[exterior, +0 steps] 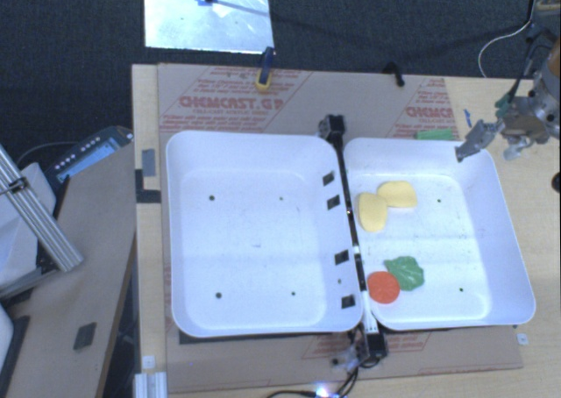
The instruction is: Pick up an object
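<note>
You look down from one fixed camera set high above the surface [219, 94], tilted so the far edge sits at the top of the picture. It stands far enough back to take in both white bins, the left bin [254, 230] and the right bin [504, 238], plus dark floor [70, 37] beyond.

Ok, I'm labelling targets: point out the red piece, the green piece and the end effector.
red piece [382, 287], camera view, its centre
green piece [406, 272], camera view, its middle
end effector [470, 145], camera view, between its fingertips
</note>
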`<state>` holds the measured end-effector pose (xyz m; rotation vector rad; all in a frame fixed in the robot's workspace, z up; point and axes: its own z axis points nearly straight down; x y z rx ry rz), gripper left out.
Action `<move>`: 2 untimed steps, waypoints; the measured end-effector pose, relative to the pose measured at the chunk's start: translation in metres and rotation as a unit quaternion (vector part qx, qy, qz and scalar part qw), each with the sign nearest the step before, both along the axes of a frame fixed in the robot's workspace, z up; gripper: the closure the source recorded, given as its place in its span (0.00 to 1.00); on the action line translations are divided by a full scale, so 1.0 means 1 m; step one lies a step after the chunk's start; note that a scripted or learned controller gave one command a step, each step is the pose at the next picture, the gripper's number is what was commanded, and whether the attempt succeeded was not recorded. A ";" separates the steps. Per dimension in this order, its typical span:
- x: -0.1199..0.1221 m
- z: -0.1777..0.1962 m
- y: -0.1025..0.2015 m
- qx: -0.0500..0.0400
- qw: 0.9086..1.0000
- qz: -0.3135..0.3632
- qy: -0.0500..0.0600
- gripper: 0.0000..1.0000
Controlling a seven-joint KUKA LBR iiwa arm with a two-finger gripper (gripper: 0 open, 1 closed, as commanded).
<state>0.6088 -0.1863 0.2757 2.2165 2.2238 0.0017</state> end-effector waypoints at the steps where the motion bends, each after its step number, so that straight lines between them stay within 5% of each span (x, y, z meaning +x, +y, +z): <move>1: 0.001 0.012 0.000 0.000 1.000 0.002 -0.002 1.00; 2: 0.046 0.087 0.135 0.002 1.000 0.008 -0.006 1.00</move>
